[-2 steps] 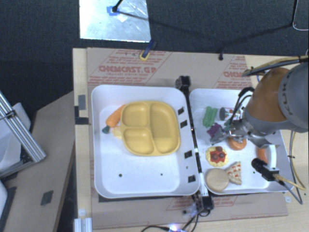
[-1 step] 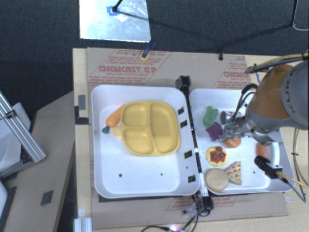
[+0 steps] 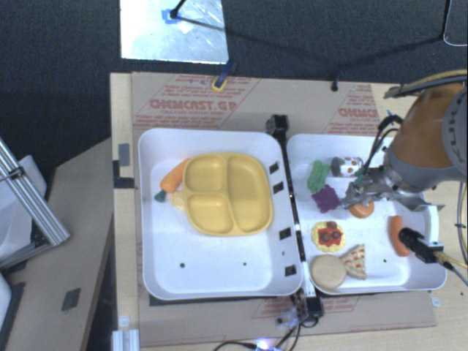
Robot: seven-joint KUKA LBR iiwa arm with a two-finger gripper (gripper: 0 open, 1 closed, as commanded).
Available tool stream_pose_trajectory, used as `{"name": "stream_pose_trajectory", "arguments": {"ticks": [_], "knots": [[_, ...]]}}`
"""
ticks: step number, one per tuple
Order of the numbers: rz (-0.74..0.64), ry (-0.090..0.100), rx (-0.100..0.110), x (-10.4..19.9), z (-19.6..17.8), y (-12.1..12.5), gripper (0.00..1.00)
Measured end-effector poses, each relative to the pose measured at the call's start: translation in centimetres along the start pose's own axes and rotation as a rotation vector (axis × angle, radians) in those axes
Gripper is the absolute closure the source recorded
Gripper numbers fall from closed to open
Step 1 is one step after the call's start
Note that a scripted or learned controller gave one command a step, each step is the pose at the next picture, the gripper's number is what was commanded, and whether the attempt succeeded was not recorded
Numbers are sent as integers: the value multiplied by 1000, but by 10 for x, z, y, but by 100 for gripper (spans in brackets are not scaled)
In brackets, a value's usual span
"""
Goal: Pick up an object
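Toys lie scattered in the right bin [image 3: 420,280], where the gripper [image 3: 356,196] sits low over an orange piece [image 3: 361,210], finger state impossible to tell.

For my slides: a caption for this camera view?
KUKA arm's gripper hovers over toy food in the right bin; yellow divided plate and carrot in the left.

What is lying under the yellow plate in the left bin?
A toy carrot pokes out from beneath the upper-left edge of the yellow plate in the left bin. The plate hides the carrot's other end and whatever else lies beneath it.
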State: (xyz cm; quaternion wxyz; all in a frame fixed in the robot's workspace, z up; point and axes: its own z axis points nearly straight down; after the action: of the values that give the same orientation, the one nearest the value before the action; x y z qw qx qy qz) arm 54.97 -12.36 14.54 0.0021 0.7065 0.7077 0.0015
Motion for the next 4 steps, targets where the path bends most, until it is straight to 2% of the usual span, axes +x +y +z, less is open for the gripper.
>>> {"name": "stream_pose_trajectory", "arguments": {"ticks": [1,2,3,4], "knots": [[-2,-1,-3,-5,-63,6,100],[-2,0,2,-5,-80,7,100],[-7,3,4,45,-70,15,100],[-9,3,2,103,-89,21,100]]}}
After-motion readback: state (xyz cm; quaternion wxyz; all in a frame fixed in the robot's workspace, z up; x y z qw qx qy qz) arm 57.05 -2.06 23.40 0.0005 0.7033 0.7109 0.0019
